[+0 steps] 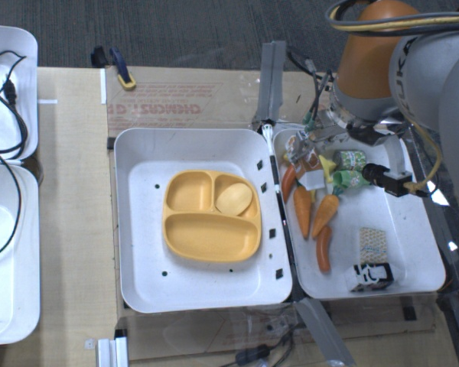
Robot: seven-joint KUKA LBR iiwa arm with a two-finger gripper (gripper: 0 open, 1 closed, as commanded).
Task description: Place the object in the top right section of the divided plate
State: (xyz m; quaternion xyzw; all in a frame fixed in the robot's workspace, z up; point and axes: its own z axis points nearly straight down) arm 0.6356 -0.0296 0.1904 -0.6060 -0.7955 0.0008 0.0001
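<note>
Your two-finger gripper (310, 140) sits low over the jumbled toy food in the right white bin (421, 281); its grip state I cannot tell. Yellow divided plate (212, 239) lies leftward, top-right section already holding a pale round piece (234, 198).

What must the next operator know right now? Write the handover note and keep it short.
Hand: over the far left corner of the right bin, at the pile there. Grip unreadable.
Divided plate: flat in the left bin. A pale round piece lies in its top right section.
Right bin: carrots, green pieces, a patterned pad, a black and white item.
Done: no pick can be confirmed.
Left: secure an object, carry it to the plate's top right section, release.
</note>
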